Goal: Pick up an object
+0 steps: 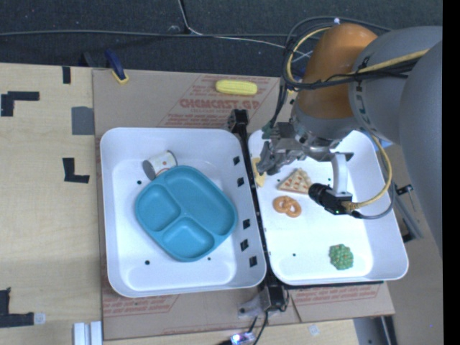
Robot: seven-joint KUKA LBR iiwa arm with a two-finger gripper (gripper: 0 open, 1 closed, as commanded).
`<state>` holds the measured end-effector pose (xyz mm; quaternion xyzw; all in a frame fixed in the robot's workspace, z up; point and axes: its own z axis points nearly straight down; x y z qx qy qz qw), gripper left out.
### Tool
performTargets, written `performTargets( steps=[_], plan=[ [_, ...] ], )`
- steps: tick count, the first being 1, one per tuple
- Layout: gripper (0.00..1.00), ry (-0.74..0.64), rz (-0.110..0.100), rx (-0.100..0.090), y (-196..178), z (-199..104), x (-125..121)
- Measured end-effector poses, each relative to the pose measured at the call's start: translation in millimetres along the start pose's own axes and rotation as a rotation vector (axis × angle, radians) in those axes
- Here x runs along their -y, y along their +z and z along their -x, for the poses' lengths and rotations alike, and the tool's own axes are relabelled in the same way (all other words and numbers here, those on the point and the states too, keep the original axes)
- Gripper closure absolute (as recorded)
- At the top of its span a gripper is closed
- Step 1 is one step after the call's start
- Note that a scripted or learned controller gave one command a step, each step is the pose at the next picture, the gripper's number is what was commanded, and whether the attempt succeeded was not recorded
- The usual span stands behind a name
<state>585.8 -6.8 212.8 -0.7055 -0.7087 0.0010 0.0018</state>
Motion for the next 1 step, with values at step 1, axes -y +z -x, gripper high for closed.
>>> performTargets(
  steps=[1],
  plan=[
    [1.0,-0.002,0.001,-0.001,-11.4,-52.4,27.3]
  ],
)
